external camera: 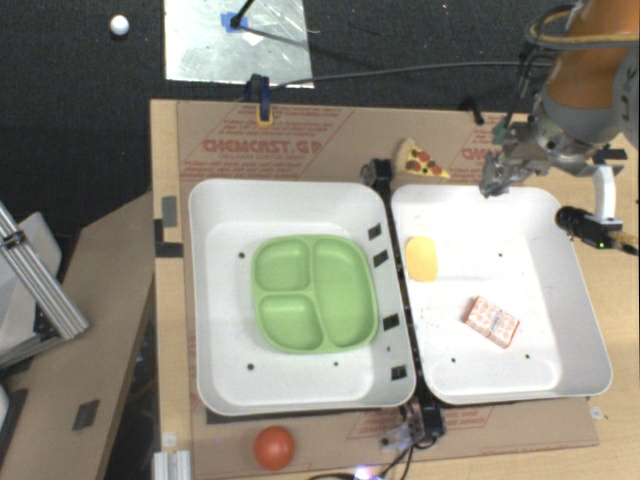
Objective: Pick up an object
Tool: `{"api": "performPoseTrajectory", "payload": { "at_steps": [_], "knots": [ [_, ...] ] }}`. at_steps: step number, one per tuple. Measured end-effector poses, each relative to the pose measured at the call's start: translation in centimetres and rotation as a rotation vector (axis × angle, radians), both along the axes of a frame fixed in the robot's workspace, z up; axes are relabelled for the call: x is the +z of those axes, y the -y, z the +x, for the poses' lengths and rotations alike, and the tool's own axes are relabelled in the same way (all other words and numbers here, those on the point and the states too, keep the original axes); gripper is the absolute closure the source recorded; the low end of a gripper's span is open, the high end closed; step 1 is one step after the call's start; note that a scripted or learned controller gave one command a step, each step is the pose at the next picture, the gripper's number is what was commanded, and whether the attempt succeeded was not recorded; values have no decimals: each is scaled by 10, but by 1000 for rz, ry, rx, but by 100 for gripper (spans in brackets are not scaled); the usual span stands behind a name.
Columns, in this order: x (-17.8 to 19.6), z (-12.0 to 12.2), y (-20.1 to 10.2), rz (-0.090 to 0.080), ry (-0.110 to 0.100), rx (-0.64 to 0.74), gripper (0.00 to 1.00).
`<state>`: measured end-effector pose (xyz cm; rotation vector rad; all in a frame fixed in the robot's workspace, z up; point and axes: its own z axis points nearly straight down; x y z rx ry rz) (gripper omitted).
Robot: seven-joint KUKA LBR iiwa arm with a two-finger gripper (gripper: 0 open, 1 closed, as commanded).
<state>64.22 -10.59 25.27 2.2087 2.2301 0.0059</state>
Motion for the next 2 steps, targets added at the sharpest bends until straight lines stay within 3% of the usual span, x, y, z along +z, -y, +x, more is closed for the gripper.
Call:
{"api": "performPoseTrajectory", "payload": {
  "at_steps": [2],
  "knots": [
    [-4, 4, -92, 0, -2, -1, 100]
  ]
}}
